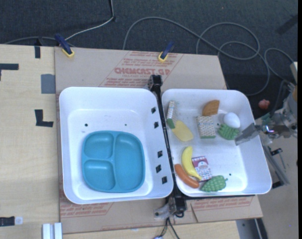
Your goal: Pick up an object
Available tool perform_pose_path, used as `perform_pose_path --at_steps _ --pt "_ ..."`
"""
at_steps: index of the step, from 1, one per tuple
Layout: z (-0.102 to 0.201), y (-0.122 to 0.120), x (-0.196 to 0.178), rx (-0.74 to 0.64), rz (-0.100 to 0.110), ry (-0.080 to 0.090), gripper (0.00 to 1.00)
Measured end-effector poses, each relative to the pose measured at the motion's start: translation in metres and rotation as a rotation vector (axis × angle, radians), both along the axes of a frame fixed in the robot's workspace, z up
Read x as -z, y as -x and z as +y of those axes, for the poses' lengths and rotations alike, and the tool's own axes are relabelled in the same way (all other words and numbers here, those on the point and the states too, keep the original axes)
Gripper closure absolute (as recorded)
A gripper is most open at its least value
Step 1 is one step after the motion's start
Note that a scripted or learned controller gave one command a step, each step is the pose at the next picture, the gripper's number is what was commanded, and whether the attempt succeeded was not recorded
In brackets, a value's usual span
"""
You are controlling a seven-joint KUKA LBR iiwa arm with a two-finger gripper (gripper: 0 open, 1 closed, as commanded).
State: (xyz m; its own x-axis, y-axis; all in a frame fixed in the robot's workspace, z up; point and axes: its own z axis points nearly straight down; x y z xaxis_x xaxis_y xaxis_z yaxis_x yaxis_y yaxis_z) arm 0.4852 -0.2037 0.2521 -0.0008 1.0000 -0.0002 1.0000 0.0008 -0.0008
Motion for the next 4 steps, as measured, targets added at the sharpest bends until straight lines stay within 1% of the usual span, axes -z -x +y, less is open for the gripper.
perform_pose_path --at_steps 1,2,3,4 --pt "-0.019 -0.089 0.058 -0.001 0.001 0.0 0.0" --pt "-0.006 -0.146 0.15 0.0 -0.001 0.002 0.0" --pt "0.031 -0.181 0.167 0.003 0.013 0.0 0.0" --pt "0.067 -0.118 0.166 0.0 -0.002 0.002 0.0"
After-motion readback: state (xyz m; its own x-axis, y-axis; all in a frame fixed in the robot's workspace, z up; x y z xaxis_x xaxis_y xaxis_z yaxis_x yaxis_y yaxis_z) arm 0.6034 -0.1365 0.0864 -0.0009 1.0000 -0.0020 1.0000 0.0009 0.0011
